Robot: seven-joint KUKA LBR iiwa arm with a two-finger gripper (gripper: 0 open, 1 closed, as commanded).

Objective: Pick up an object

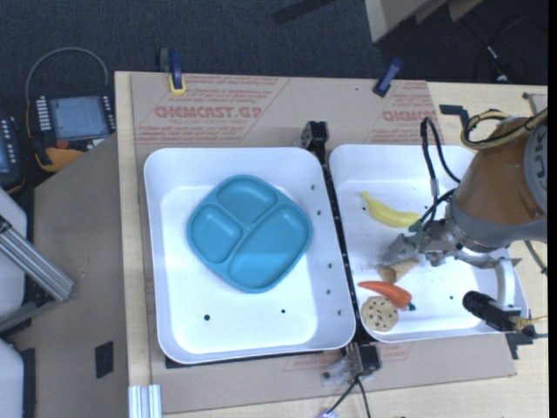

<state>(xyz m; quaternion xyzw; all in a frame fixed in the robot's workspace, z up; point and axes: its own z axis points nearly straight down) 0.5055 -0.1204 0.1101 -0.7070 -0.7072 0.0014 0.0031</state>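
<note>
Brown board covers the surface, and two shallow white bins sit on it side by side; the left bin carries a blue divided plate, while the right bin carries the small things that matter for the task; the arm reaches in from the right, grey with its orange band, and its end effector hangs low over the middle of the right bin; whether it is open or closed, and whether it has hold of anything, cannot be told from this slant, since the metal parts blur together there. A yellow banana lies just beyond the end effector, toward the far side of the bin, its long axis running from upper left to lower right, one end pointing at the bin's dividing wall and the other tucked close under the wrist; a red pepper lies on the near side, its long axis close to level across the view, tapering toward the right; a round cookie sits just beside it, nearer the front rim; a small tan piece rests between the pepper and the end effector, almost touching it. By my judgement the tan piece and the banana are the closest candidates; a grasp on the banana would call for closing across its narrow width, square to its slanted axis.
</note>
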